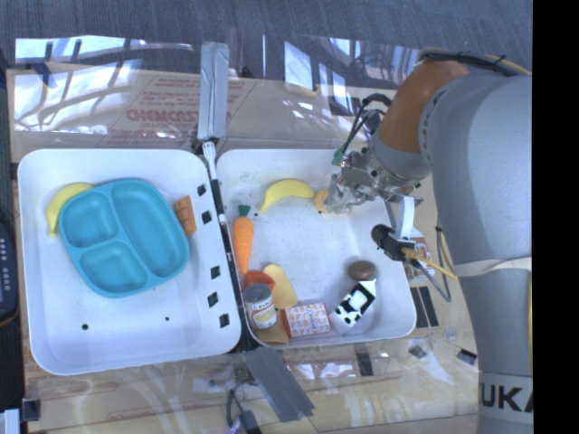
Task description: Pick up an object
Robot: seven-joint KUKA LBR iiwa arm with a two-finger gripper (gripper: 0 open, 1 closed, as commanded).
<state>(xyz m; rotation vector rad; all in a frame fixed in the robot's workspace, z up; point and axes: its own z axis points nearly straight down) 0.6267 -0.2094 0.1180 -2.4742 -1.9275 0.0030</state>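
My gripper hangs low over the back of the right bin, just right of a yellow banana. A small yellow-orange piece shows at its tip, next to the banana's end. Nearer the front lie an orange carrot, a small can, a yellow wedge, a patterned box and a black-and-white cow-print bottle with a brown cap.
The left bin holds a blue divided plate, a second banana tucked behind it, and a small orange block by the divider. The arm's grey body fills the right side.
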